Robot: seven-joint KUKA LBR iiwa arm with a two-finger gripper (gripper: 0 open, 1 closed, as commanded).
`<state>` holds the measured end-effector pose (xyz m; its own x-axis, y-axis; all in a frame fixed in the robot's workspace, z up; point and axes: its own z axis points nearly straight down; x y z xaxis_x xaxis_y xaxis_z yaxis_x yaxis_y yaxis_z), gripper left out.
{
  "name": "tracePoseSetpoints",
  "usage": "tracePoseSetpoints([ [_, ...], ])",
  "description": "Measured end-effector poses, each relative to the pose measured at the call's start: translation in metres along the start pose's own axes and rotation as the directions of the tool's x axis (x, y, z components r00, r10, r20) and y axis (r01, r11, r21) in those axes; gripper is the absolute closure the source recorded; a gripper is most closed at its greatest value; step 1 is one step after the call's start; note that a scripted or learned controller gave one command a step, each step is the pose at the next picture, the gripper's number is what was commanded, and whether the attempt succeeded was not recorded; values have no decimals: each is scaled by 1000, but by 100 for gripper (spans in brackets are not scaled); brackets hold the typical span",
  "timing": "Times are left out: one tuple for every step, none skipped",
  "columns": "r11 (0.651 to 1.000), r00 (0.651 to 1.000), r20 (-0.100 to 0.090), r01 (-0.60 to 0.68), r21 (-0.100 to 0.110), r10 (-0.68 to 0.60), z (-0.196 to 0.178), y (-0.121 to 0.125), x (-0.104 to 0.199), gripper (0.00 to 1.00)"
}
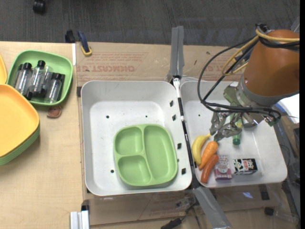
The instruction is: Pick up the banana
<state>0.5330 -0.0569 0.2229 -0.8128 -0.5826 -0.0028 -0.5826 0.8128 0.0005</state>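
- Two white bins sit on the tabletop.
- The banana lies in the right bin beside a carrot.
- The gripper hangs over them; its state cannot be told.

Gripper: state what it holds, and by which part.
Nothing can be confirmed as held. The gripper hovers just above the banana and carrot in the right bin, and no object shows between its fingers.

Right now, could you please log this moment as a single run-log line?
task: pick up banana | end effector: above right bin, beside banana | banana: in bin, against carrot | grasp: not seen
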Motion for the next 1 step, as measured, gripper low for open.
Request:
tracePoseSetpoints([
  [982, 982, -1, 188, 0, -188, 29, -23, 35, 100],
])
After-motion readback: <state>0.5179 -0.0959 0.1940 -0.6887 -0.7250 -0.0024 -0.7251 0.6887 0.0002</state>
